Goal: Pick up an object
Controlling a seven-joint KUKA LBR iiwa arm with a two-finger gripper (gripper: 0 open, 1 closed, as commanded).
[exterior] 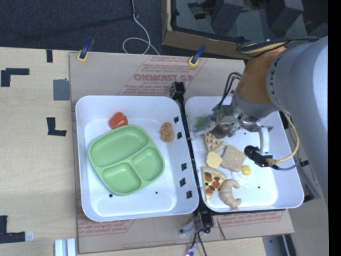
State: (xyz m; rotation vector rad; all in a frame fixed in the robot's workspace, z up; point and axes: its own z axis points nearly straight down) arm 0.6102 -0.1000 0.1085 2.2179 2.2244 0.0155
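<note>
Arm (298,84) reaches into right bin (282,193) w/ gripper (226,124) low over food near pizza (214,141), finger state can't tell; green tray (126,159), tomato (118,120) in left bin (88,108).

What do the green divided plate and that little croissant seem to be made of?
The green divided plate looks like moulded plastic: one even colour, smooth rounded compartment walls, a soft sheen. The croissant in the right bin looks like a plastic or rubber toy, with a uniform tan colour and smooth surface, though the view is too coarse to be sure.
</note>
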